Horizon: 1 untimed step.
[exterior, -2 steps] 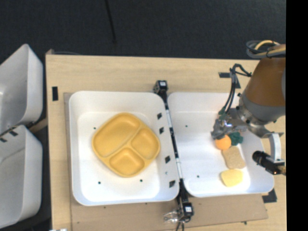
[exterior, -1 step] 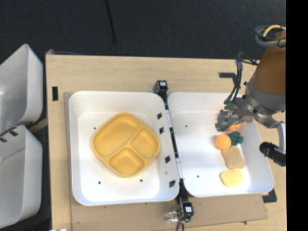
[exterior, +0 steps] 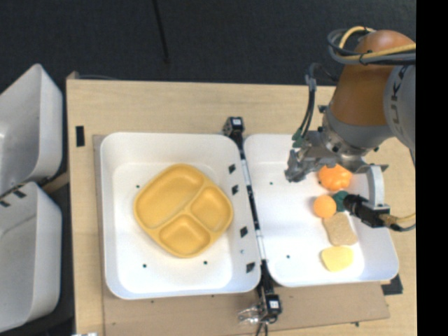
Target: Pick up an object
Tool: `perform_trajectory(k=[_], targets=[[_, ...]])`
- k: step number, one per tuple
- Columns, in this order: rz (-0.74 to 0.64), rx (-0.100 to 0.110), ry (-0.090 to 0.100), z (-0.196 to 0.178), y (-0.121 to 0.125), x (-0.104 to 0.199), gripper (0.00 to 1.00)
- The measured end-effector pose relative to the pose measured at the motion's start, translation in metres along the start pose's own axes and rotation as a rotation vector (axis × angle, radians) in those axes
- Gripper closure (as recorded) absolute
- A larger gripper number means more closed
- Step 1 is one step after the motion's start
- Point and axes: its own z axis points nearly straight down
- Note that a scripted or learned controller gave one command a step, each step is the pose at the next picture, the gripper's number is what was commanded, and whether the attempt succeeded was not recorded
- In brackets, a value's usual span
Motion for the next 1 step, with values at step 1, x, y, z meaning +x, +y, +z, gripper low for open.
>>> perform_trajectory(k=[1], targets=[[-0.001, -0.001, 0.002, -0.0051, 0.0194, 0.0469, 1.00]])
